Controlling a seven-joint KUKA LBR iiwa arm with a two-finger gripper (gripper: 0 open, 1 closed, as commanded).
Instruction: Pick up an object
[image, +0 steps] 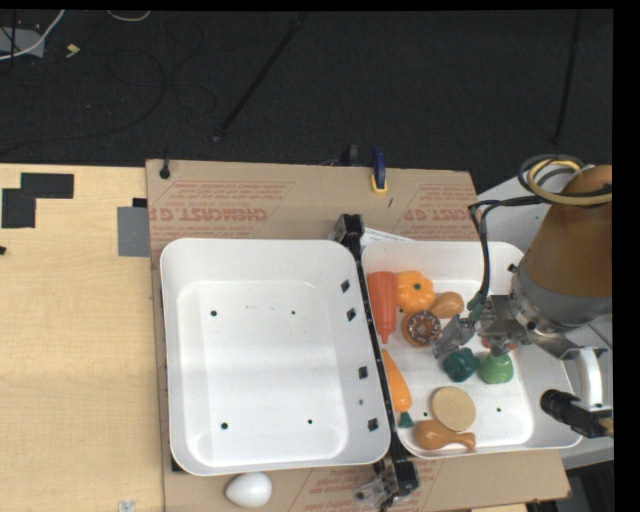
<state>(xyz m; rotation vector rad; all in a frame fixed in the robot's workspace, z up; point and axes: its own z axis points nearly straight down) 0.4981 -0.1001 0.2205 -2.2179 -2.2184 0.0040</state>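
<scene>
Arm (570, 250) reaches in from the right, bent low over the right bin (520, 425). Gripper (478, 335) hangs just above the green toys (478, 366). Whether its jaws are apart, I cannot tell.

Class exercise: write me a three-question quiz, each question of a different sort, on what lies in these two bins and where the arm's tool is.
1. True or false: the tool is over the right bin.
2. Which item lies nearest the divider between the bins? A) orange carrot B) tan disc C) green piece
3. Fill in: the white egg lies outside the ___ bin, by its near edge.

Key: 1 true; 2 A; 3 left.
</scene>
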